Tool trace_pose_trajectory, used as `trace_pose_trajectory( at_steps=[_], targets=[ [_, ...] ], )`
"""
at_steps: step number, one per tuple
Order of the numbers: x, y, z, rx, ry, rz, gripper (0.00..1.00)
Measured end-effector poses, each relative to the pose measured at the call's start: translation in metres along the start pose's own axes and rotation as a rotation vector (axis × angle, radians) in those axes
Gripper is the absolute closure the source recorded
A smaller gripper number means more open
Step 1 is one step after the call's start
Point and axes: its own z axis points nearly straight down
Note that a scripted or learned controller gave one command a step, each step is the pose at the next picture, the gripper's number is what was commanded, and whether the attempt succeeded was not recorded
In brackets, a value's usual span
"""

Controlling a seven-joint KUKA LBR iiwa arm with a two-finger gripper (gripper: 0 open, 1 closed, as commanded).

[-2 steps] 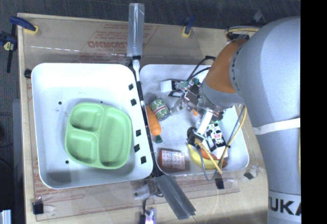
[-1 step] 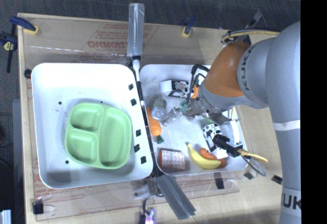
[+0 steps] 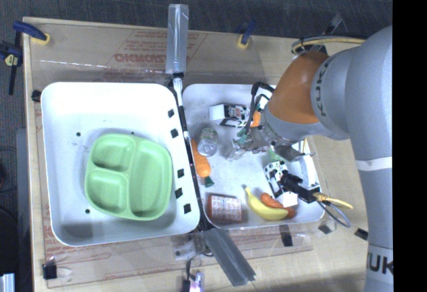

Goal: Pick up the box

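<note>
White plastic forms both bins, and the box [image 3: 224,113], small and white with dark print, lies near the far wall of the right bin [image 3: 200,99], just left of the arm [image 3: 313,97]. The pincer [image 3: 252,141] is seen low over the middle of that bin, beside a clear bottle [image 3: 208,142] and near to the box but on its near side; whether it is spread or pressed together cannot be told, since the wrist covers it and the clutter behind blurs its outline. For a good pick, the pincer would best be shifted toward the far wall, centred over the box and aligned across its shorter side, with care taken that the bottle and the bin wall are not struck. A carrot [image 3: 201,165], a banana [image 3: 261,207], a brown can [image 3: 224,207] and a second small carton [image 3: 280,181] crowd the near part of the bin. The box's right end is hidden by the orange band, so its full length cannot be judged. A green tray [image 3: 129,177] rests in the left bin [image 3: 60,104] on the table [image 3: 93,54].
</note>
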Motion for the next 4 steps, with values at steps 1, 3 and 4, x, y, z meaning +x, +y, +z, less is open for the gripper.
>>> trace_pose_trajectory(
  at_steps=[1, 3, 4],
  targets=[
    [0.000, 0.000, 0.000, 0.000, 0.000, 0.000, 0.00],
    [-0.010, 0.066, -0.002, -0.001, -0.001, 0.253, 1.00],
    [-0.010, 0.066, -0.002, -0.001, -0.001, 0.252, 0.00]
  ],
)
